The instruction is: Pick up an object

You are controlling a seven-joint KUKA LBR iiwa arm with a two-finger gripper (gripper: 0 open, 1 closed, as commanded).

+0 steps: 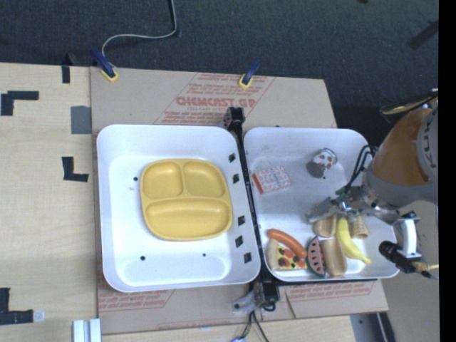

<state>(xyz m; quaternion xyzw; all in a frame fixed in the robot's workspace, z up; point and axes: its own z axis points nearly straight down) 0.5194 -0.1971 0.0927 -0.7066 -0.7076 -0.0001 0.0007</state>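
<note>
The right-hand white bin [285,142] serves as the reference for all positions. The gripper [340,208] sits low inside this bin toward its right side, directly above a cluster of toy food; whether it is open, closed or clasping anything cannot be determined, as the metal parts merge with the items beneath. Just below it lies a yellow toy banana [349,241], curved, glossy, running toward the bin's near right corner, apparently touching a tan bun-like piece [325,226] on its left. Along the near wall rest a red-orange hot dog [286,239], a pizza slice [282,258], a watermelon wedge [315,256] with dark rind and red flesh, and a brown bread roll [333,257], packed closely together. Near the bin's centre lies a small red-and-white printed card [271,179]; toward the far right sits a small grey rounded object [321,163]. In the adjoining left bin [114,191] rests a yellow divided plate [187,198] with three compartments.
</note>
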